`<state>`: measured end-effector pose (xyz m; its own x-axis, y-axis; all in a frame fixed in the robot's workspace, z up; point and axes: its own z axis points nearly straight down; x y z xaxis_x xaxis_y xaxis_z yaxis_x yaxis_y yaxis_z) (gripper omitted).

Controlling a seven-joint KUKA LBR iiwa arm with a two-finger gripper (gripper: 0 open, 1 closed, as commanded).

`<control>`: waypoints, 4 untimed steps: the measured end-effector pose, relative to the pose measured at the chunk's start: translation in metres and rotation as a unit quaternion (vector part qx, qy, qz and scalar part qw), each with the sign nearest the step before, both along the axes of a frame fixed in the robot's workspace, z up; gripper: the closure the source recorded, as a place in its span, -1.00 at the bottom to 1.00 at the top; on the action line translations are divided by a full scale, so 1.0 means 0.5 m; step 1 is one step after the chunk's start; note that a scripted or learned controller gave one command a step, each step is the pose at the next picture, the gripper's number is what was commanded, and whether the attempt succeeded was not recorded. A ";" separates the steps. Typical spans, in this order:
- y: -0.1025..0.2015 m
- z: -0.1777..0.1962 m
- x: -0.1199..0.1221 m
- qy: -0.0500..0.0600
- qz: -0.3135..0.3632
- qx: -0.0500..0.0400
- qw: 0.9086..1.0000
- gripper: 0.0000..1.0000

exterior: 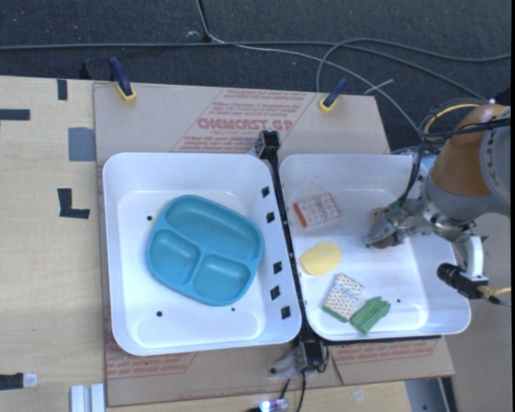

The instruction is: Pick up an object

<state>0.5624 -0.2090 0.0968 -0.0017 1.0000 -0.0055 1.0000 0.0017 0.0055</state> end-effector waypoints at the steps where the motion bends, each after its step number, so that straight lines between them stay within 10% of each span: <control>1: 0.011 0.088 0.010 0.001 0.000 0.003 1.000 1.00; 3: 0.002 0.321 0.014 0.000 0.000 0.002 1.000 1.00; 4: 0.111 0.330 0.007 0.003 0.002 0.003 1.000 1.00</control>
<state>0.5656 -0.1535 0.2617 -0.0063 1.0000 0.0013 1.0000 0.0063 0.0002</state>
